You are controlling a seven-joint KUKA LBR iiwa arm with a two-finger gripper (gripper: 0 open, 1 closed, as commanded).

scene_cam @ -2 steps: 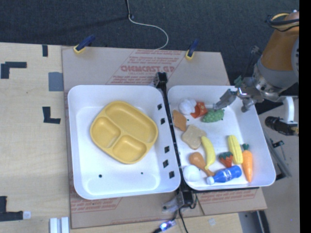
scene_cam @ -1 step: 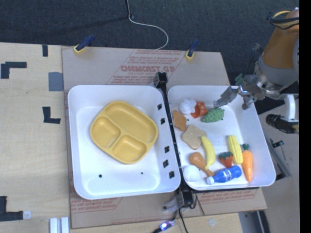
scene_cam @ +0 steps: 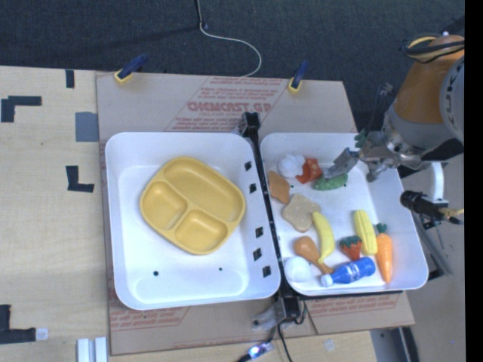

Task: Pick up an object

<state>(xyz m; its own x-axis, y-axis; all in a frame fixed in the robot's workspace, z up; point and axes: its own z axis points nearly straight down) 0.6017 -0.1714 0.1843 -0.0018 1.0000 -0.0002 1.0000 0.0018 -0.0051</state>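
Camera view has the gripper [scene_cam: 361, 162] hanging open over the right bin [scene_cam: 400, 225] beside the green vegetable [scene_cam: 330, 181], needing descent to grasp

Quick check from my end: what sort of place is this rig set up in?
Most likely a robot lab test bench, not a kitchen. Two white bins sit on cardboard sheets clamped to a bench, the right bin holds toy food such as a plastic banana, and the yellow tray lies in the left bin.
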